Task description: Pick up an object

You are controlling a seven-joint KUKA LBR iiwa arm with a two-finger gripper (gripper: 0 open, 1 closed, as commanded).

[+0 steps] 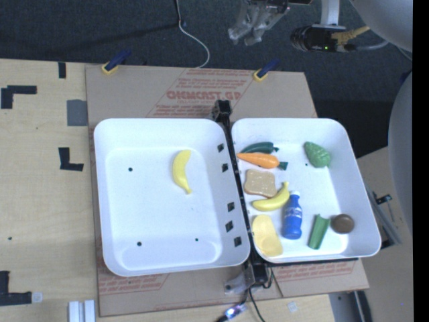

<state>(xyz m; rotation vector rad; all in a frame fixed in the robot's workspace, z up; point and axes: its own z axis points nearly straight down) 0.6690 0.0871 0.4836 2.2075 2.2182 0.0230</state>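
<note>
My worktop (40,180) spreads below me, with a sheet of cardboard (201,92) laid on it and two white bins side by side on that. The left bin (114,247) carries a single yellow banana (182,171), lying well apart from every wall. The right bin (352,159) is crowded: a yellow pepper (266,235) at the near edge, a slice of bread (260,183) with a second banana (273,200) just below it, a blue bottle (291,217) touching that banana's end, an orange carrot (259,159) with a dark green vegetable (258,147) just behind it, a green leafy piece (318,154) by the far corner, a green cucumber (318,231) and a small brown ball (342,223) beside it.

My hand (249,25) hangs high beyond the far edge of the cardboard, well apart from both bins. It carries nothing, and its blurred fingers look spread apart rather than clenched, though I can't be sure.

I judge that I am at the very start: no object chosen or approached yet. The next move calls for bringing my hand over one bin and down onto a single thing. The lone banana in the left bin looks the easiest target, with free room all round it; in the right bin the neighbours sit close enough to get in my fingers' way.
</note>
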